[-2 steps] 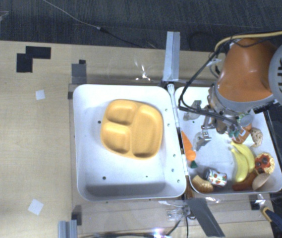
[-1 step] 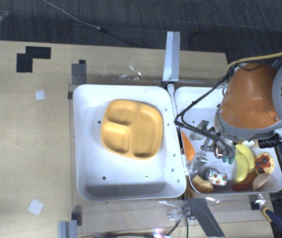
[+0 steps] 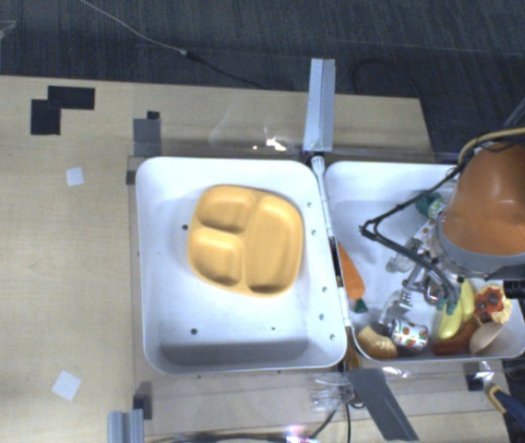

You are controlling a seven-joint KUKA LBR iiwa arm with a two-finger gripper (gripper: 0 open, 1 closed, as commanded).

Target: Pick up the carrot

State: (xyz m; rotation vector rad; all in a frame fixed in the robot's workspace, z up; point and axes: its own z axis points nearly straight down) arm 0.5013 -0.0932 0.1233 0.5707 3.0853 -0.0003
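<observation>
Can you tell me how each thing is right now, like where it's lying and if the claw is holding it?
Carrot: lying along the right bin's left wall, not held.
Claw: down in the right bin, beside the carrot, apart from it.
Yellow divided plate: lying flat in the left bin.
Banana: lying in the right bin's near corner among other toy food.
Right bin: holds the carrot and the food pile.
</observation>
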